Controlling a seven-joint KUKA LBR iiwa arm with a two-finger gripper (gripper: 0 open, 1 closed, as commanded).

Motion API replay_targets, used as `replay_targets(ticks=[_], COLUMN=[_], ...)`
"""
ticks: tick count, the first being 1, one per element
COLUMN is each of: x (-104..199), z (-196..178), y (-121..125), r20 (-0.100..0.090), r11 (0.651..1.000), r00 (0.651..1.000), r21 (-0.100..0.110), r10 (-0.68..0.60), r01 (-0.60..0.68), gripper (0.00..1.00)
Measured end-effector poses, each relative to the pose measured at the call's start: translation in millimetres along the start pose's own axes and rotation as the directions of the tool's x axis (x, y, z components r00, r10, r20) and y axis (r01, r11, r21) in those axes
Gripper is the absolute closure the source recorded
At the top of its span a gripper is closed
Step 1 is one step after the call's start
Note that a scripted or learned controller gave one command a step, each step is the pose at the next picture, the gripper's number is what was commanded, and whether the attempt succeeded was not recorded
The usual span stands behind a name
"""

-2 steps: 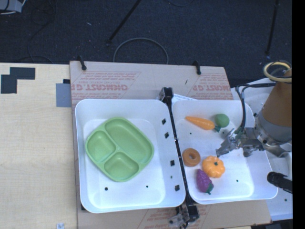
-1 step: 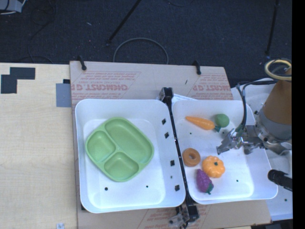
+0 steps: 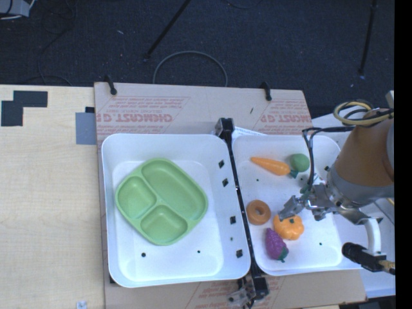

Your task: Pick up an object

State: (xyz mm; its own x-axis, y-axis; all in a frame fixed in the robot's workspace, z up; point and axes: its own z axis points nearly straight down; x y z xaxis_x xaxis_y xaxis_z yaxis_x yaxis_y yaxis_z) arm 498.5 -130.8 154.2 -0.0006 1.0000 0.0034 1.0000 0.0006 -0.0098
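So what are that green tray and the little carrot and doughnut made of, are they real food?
Probably not real. The green tray looks like moulded plastic: one even colour, smooth rounded compartments, a soft sheen. The carrot and doughnut look like toy plastic or rubber: flat, uniform orange and tan, with no natural texture. The picture is too coarse to tell hard plastic from soft.

Plastic, cardboard and wood
We see glossy white plastic bins [image 3: 164, 270], a matt green plastic tray [image 3: 161, 200], brown cardboard [image 3: 193, 111] and a pale wood surface [image 3: 45, 205].
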Motion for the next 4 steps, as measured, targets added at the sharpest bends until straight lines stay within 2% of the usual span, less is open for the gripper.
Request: replay_targets(ticks=[1,2,3,4], x=[9.4,9.5,8.6,5.3], z=[60.3,66.9,56.5,-5.2], y=[0.9,0.4,0.4,-3.5], r20=[0.000,0.002,0.001,0.003], r11=[1.000,1.000,1.000,1.000], r00=[1.000,1.000,1.000,1.000], r21=[-0.001,-0.006,-0.005,-0.011], r10=[0.001,0.004,0.010,0.006], r01=[-0.001,-0.004,-0.010,-0.006], gripper=[0.00,0.00,1.00,1.00])
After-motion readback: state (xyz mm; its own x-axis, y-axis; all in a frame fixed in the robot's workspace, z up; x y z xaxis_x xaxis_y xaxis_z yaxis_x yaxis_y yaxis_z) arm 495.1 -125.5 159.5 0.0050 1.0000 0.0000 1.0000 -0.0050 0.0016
